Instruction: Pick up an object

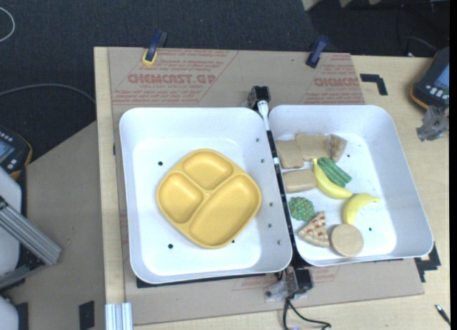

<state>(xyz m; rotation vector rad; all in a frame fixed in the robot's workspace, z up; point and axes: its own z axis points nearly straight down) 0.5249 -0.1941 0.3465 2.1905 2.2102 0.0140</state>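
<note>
Toy food (325, 193) — right bin (400, 171)

I see the cardboard-covered worktop (214, 71) held by a yellow clamp (152, 50) and a blue clamp (316, 51), over dark carpet (107, 0).

A brown board-topped bench (214, 78) carried two shallow white bins side by side — the left bin (136, 200) and the right bin (400, 178) touching along their inner rims — while two clamps, yellow (152, 51) and blue (316, 51), gripped its far edge.
</note>
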